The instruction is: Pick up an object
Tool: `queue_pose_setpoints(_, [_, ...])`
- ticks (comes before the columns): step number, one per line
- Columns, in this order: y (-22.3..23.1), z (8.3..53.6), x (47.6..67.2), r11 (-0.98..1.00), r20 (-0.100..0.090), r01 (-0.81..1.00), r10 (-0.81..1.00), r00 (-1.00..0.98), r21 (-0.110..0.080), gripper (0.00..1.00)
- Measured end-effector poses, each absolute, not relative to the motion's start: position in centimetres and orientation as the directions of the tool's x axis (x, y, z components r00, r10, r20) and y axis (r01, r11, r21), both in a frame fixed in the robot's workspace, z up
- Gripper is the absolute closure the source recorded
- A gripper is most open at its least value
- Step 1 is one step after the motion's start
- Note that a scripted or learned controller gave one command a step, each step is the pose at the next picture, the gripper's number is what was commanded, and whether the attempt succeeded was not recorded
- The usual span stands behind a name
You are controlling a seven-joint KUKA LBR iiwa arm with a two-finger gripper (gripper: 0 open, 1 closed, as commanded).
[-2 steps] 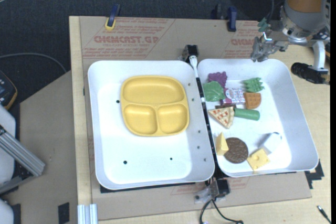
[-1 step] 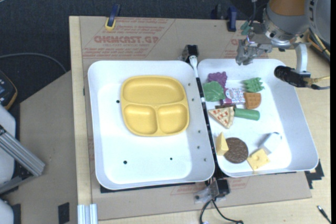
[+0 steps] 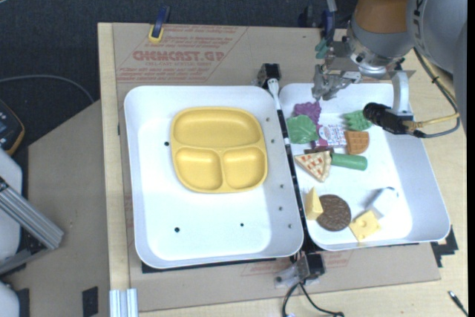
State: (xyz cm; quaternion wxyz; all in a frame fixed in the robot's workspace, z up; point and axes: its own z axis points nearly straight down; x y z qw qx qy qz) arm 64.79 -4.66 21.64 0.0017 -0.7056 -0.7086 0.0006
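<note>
The right bin holds several toy food pieces. A purple piece lies at its far left corner beside a green leaf. Around them are a pizza slice, a green stick, an orange waffle, a green floret and a white and red packet. Nearer the front lie a brown cookie, a yellow wedge, a cheese cube and a small white piece. My gripper hangs just above and behind the purple piece, with nothing seen in it.
The left bin holds a yellow three-compartment plate. A black divider strip runs between the bins. A black cylinder with a cable juts over the right bin's far side. A yellow clamp sits at the board's back edge.
</note>
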Motion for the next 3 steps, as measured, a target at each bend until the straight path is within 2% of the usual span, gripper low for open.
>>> queue_pose_setpoints(1, [0.3,23.4,63.2,0.005,0.003,1.0,1.0,-0.005,-0.002,1.0])
queue_pose_setpoints(2, [1.6,21.7,63.0,0.001,0.0,1.0,1.0,-0.001,-0.003,1.0])
queue_pose_setpoints(3, [2.9,22.4,63.1,0.002,0.0,1.0,1.0,-0.002,0.002,1.0])
